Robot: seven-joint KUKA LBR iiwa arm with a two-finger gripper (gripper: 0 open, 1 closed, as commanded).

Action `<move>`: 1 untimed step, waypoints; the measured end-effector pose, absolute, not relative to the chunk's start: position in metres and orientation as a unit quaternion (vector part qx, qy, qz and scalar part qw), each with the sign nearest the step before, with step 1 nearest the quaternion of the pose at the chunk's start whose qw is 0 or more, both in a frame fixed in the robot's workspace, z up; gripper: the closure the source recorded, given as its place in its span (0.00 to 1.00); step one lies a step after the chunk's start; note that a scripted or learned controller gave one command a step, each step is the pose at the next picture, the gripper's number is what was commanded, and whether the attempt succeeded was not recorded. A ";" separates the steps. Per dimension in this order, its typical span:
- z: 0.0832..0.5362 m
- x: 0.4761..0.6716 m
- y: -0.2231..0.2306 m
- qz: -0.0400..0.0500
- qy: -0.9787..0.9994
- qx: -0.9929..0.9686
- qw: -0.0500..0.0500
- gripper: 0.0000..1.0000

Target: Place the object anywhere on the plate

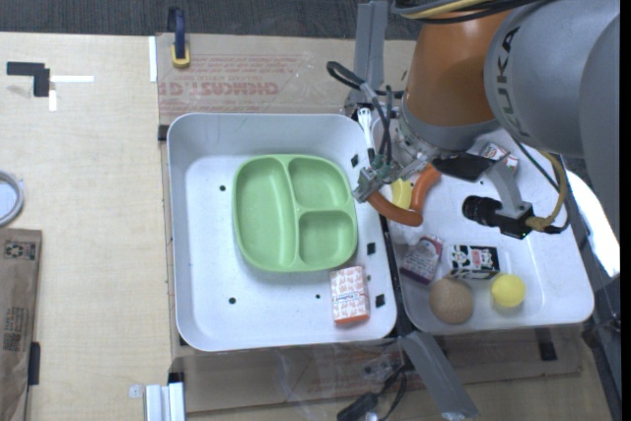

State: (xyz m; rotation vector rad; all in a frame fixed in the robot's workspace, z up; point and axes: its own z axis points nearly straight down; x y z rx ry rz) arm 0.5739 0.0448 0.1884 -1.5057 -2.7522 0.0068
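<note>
The green divided plate (pixel 294 212) lies in the left white bin (pixel 197 242), near its middle. My gripper (pixel 376 176) hangs over the wall between the two bins, just right of the plate's right rim. Directly under and right of it is a curved orange object (pixel 412 199) with a yellow piece against it, at the left end of the right bin (pixel 552 311). The wrist hides the contact, so I cannot tell whether the orange object is held or only lies beneath the gripper.
A small orange-and-white carton (pixel 349 295) lies in the left bin below the plate. The right bin holds a small packet (pixel 422 258), a black-and-white carton (pixel 473 261), a brown ball (pixel 452 301) and a yellow ball (pixel 508 291). The arm's bulk covers that bin's back.
</note>
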 end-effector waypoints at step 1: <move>0.213 0.601 0.119 0.001 -0.953 -0.304 0.001 1.00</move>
